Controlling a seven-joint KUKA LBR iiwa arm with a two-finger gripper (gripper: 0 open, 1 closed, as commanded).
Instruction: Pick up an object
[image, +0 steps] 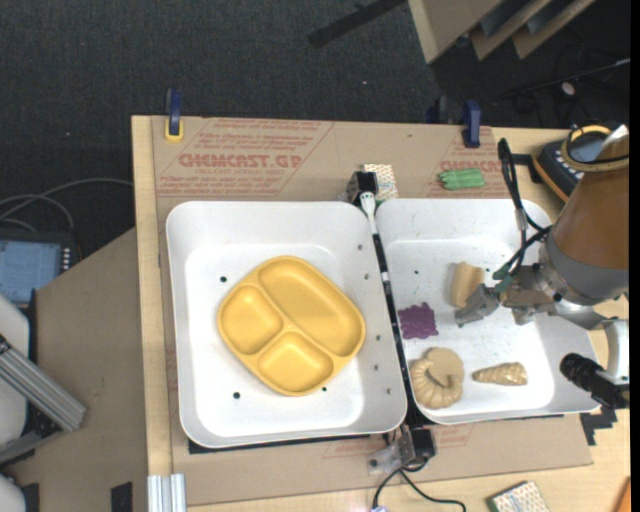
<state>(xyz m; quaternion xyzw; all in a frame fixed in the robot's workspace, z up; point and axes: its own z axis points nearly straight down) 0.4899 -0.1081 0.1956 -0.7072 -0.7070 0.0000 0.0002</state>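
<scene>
two white bins sit side by side on the tabletop (250, 160) as my arm reaches into the right bin (430, 225) from the right. its gripper (478, 308) hangs low over the middle of that bin, just beside a tan wedge-shaped piece (462, 283) and a little above and right of a purple scrap (417, 321). from this slanted look down i cannot tell whether the fingers are apart or together, and i see nothing between them. a pale croissant-like toy (438, 376) lies near the bin's front edge, with a small cone-shaped shell (500, 375) just to its right. the left bin (190, 300) carries a yellow divided plate (290, 325), well apart from the gripper. i judge this as the approach step: the arm is down among the candidates, nothing is lifted, and the wedge looks the likeliest target. the next move, as i read it, calls for centring over that piece, dropping to the bin floor and closing squarely, since its slanted faces could slip out. a green object (461, 179) rests on the board behind the bins.
</scene>
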